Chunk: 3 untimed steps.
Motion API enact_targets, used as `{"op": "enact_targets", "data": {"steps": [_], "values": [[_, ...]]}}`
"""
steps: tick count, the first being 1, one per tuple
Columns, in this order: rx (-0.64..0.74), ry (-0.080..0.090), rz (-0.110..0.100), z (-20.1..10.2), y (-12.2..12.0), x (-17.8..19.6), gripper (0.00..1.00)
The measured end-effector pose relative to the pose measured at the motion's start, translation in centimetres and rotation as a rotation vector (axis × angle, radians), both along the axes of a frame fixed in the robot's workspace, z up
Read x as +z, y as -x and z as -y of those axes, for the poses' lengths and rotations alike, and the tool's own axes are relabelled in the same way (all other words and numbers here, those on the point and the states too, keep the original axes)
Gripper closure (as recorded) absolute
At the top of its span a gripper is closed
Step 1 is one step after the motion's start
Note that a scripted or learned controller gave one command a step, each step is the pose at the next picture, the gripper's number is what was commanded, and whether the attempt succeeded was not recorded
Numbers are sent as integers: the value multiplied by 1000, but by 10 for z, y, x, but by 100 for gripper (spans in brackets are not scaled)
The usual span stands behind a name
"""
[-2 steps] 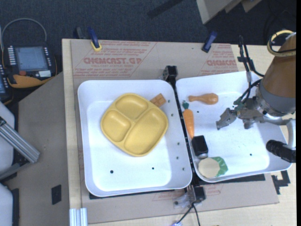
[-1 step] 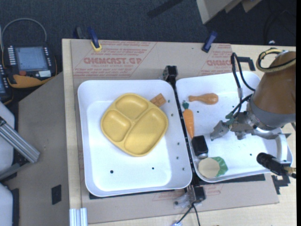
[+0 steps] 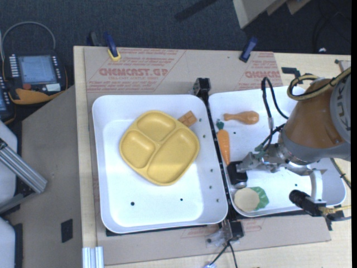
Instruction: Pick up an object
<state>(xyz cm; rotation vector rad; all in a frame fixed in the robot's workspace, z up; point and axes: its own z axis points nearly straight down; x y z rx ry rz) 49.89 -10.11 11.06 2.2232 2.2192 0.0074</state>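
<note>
1. A toy carrot (image 3: pixel 223 145) lies along the left wall of the right bin (image 3: pixel 334 191), with a tan chicken drumstick (image 3: pixel 242 117) near its top end.
2. A cream disc on a green leaf (image 3: pixel 250 199) sits at that bin's front left corner.
3. The gripper (image 3: pixel 239 172) hovers low between carrot and disc; I cannot tell how its fingers stand.
4. A yellow divided plate (image 3: pixel 159 147) rests in the left bin (image 3: pixel 111 194).

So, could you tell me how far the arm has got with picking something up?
Nothing looks lifted yet. The pincer is low in the right bin, beside the carrot; the drumstick and the round cream piece lie in that bin. Grasping and lifting remain.
</note>
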Motion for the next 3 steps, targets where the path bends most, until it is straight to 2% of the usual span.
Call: {"op": "enact_targets", "data": {"steps": [1,2,3], "values": [[0,5,7,2,-1,13,100],[2,5,2,9,-6,59,100],[3,5,5,10,-12,122,100]]}}
